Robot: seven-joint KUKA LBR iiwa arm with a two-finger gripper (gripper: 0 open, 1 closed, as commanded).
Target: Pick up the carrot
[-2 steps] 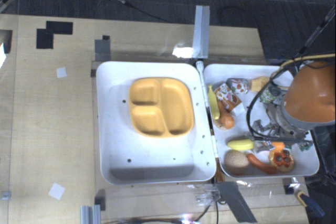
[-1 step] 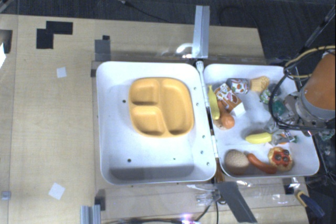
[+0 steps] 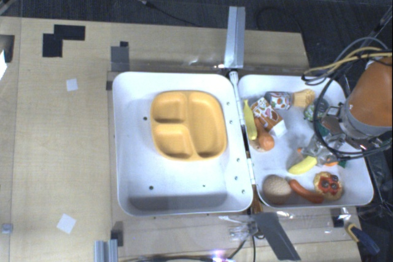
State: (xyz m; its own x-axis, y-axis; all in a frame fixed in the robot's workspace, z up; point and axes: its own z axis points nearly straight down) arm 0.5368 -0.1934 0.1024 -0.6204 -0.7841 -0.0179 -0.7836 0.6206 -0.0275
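Observation:
The carrot [image 3: 332, 162] lies in the right bin [image 3: 362, 196]. I see it as a short orange strip with a green end toward the right, and the wrist hides most of it. My gripper [image 3: 320, 150] hangs directly over it, below the orange band of the arm [image 3: 371, 95], low in the bin. Cables and the wrist body cover the spot where gripper and carrot meet, so contact cannot be judged.
A yellow banana-like piece [image 3: 304, 164] lies just left of the gripper. A pizza slice [image 3: 327, 184], a red sausage [image 3: 305, 191] and a potato [image 3: 277, 188] sit along the front wall. Cartons, a can and an orange ball [image 3: 265, 142] crowd the bin's left. The left bin [image 3: 132, 193] holds a yellow divided plate [image 3: 187, 124].

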